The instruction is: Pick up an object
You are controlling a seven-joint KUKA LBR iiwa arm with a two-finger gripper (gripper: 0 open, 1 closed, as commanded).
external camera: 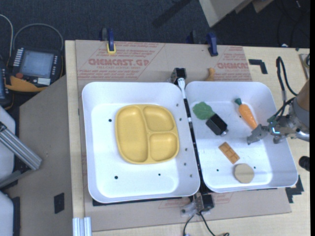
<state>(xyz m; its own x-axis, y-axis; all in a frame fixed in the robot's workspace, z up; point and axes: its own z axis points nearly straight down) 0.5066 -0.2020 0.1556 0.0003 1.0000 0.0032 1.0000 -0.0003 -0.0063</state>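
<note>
Nearest us, a round disc (243, 173) lies in the right bin (283, 173), with a cracker (229, 152), black block (216, 124) and carrot (247, 114) (all untouched). Our pincer (267, 134) hangs open, holding nothing, just beside the carrot.

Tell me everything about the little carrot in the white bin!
The toy carrot is small and bright orange, with a tiny green tip at its upper end. It looks smooth, like plastic. It lies flat on the floor of the right bin, slanting so its green end points to the far left. Nothing touches it: the black block sits to its left, and the claw hangs just below and right of its lower end.
</note>
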